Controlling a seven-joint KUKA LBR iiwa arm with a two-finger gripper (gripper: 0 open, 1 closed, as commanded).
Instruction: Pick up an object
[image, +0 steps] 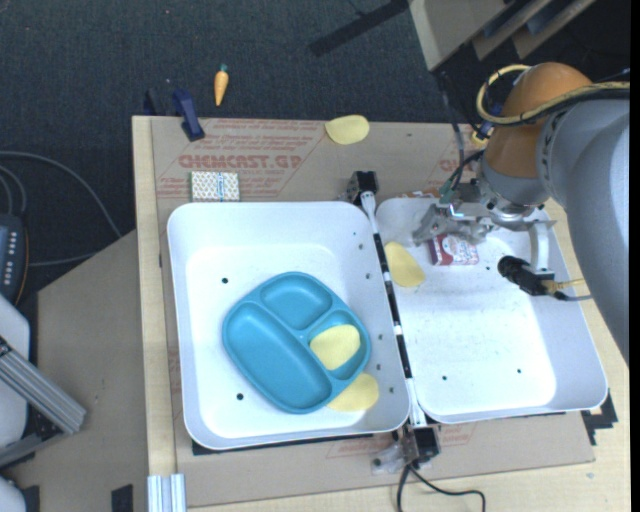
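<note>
The gripper (452, 222) hung low over the red-and-white packet (457, 251) at the right bin's (520, 345) far edge; nothing was lifted yet, and I couldn't tell its grip.

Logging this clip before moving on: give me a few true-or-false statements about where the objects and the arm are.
1. A blue divided plate lies in the left bin. True.
2. One of the plate's compartments holds a yellow piece. True.
3. The arm's gripper is over the left bin. False: it is over the far end of the right bin.
4. The red-and-white packet sits on the blue plate. False: it lies in the right bin, near the gripper.
5. A yellow piece lies on the bench beyond the bins. True.
</note>
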